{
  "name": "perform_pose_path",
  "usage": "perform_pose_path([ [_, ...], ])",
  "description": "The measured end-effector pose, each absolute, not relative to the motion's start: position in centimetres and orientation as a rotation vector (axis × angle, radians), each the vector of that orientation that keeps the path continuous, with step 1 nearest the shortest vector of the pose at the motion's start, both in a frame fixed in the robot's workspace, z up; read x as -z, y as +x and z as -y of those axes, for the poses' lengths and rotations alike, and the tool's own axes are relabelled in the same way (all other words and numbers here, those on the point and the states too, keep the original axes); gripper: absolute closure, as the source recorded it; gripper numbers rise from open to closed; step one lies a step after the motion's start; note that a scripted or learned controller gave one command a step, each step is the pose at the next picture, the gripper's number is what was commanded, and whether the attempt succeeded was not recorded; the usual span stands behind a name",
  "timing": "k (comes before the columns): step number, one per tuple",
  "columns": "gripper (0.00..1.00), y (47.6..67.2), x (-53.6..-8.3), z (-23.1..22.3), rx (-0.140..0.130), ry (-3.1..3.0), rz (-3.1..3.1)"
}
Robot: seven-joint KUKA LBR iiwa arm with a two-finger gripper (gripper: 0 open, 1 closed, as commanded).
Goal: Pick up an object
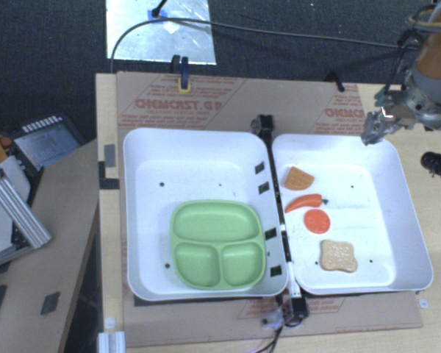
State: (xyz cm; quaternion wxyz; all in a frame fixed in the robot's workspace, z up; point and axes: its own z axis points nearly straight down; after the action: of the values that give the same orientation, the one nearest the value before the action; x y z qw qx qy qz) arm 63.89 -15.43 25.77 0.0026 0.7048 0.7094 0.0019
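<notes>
Candidates for your pick all lie in the right-hand shallow white plastic bin (397, 197): a small tan-orange wedge like a toy bread or pastry piece (299, 177) near the bin's inner wall, a slim red-orange toy chilli pepper with a dark stem tip (304, 202) just below it, a flat red round disc like a tomato slice (317, 221) just beside the pepper, and a beige speckled toast-shaped slab (338, 256) nearest the front. You should expect all four to be light, stiff play-food pieces with smooth, somewhat slippery skins; none looks fragile. The disc and the toast lie flat, so taking them across their edges looks hard; the wedge stands a little prouder and is probably your easiest hold, gripped across its narrow width. The pepper is thin and curved, and may roll away from a pinch unless you close across its middle. The left-hand white bin (143, 160) carries a pale green three-compartment plastic plate (217, 243), glossy and rigid. Your claw (373, 129) hangs over the far rim of the right-hand bin, well apart from the food pieces, holding nothing you can see; whether it is wide or narrow cannot be told. Brown cardboard covers the worktop (228, 98) beneath both bins.
</notes>
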Motion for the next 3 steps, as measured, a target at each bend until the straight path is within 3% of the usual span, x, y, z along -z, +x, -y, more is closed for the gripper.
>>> perform_pose_path([
  [1, 1.00, 63.9, -24.7, 10.7, -0.002, 2.212, -2.230],
  [3, 1.00, 61.3, -24.2, 0.0, -0.001, 2.213, -2.233],
])
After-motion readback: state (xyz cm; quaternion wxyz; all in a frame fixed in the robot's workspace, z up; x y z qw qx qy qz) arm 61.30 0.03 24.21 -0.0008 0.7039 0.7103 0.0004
